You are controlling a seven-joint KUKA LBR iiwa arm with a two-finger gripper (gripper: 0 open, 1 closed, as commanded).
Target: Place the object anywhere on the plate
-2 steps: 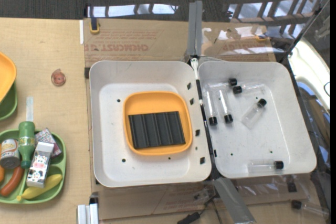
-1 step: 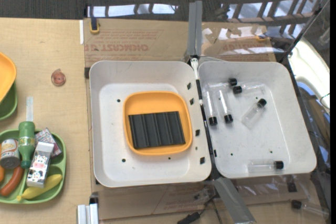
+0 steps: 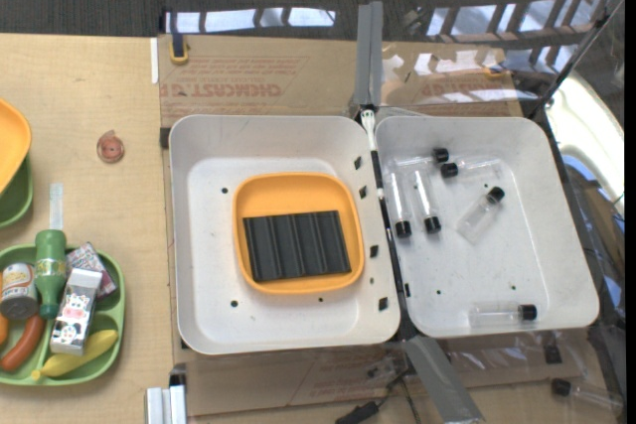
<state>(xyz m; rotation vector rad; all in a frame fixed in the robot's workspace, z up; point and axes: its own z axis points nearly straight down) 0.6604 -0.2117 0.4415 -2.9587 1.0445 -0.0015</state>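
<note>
I see the orange plate point(image 3: 298, 243) in left bin point(image 3: 199, 213) | clear vials point(image 3: 427, 204) scattered at its 3 o'clock | fingers: can't tell.

Left bin point(image 3: 204, 243): plate point(image 3: 298, 186) fills the middle, black ridged block point(image 3: 298, 245) covers its centre. Right bin point(image 3: 542, 213): vials point(image 3: 424, 199) scattered, bare floor between them.

Items cut off at the left edge, and clear vials hard to make out

The orange bowl point(image 3: 10, 146) and green bowl point(image 3: 12, 199) are cropped by the left edge; the clear glass vials point(image 3: 480, 214) in the right white bin point(image 3: 566, 243) are barely distinguished apart from their black caps.
</note>
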